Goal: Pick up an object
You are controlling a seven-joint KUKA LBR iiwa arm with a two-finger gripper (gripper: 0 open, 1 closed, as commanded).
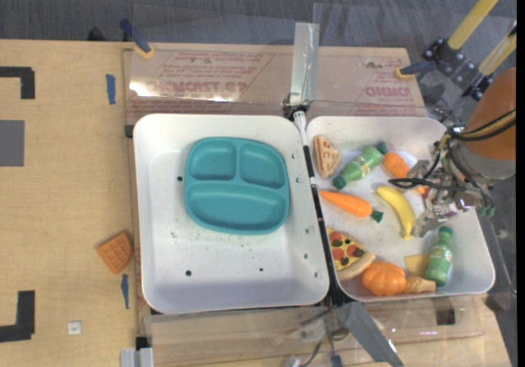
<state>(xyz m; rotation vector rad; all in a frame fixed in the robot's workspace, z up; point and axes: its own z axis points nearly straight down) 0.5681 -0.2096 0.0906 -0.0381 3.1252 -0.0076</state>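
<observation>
The right bin [484,263] holds several toy foods: a banana [397,208], a carrot [349,204], a green bottle [361,165], a second green bottle [440,256], two pizza slices [326,154] [347,250], a small orange fruit [395,164] and an orange pumpkin [384,277]. My gripper [433,199] hangs over the right side of this bin, just right of the banana and above the second bottle. It looks open, with nothing between its fingers. The arm's body hides part of the bin's right rim.
A teal divided plate [237,185] lies in the left bin [164,275]. A toy waffle [115,251] sits on the wooden bench left of the bins. A yellow cheese piece [414,263] and a tan wedge [422,283] lie by the pumpkin.
</observation>
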